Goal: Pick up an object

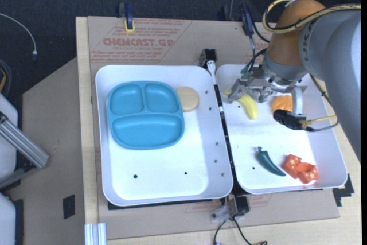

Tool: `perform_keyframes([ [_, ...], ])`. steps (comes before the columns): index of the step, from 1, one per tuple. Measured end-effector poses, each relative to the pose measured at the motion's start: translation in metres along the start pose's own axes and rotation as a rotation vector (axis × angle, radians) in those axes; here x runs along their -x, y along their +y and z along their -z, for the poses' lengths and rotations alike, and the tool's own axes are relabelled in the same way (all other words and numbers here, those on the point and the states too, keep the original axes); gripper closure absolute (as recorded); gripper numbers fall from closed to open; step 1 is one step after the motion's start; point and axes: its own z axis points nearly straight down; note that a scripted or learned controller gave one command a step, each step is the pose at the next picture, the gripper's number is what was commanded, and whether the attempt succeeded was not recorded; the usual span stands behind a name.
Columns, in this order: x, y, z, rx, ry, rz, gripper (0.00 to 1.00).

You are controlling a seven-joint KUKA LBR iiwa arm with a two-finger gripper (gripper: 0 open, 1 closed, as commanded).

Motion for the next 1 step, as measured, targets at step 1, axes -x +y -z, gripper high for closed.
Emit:
perform_keyframes([
  [1, 0.0003, 0.0013, 0.0144, 0.004, -0.001, 0.0, 1.0],
])
